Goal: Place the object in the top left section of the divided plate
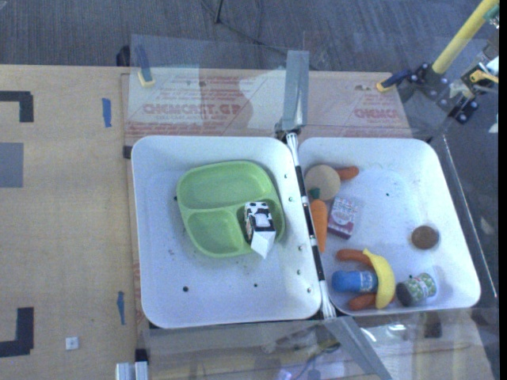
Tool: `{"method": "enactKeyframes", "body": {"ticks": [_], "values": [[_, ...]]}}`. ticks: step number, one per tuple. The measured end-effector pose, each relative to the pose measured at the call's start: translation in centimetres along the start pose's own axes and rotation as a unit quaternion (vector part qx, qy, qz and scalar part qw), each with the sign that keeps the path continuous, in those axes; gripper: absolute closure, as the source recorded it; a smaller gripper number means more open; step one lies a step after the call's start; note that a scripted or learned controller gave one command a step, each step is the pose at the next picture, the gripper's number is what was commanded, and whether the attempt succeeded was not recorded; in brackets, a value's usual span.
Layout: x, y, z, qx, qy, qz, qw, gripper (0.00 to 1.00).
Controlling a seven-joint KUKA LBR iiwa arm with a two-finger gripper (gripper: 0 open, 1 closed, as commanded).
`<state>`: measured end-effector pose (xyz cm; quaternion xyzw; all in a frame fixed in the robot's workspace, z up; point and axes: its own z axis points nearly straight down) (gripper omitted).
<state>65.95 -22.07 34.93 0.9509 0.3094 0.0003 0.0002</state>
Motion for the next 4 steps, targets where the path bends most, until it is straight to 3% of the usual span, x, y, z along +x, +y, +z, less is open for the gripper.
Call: {"method": "enactKeyframes", "body": {"ticks": [4], "values": [[0.03,-0.03,0.01,0.0,0.0,0.0,1.0,0.0]]}}
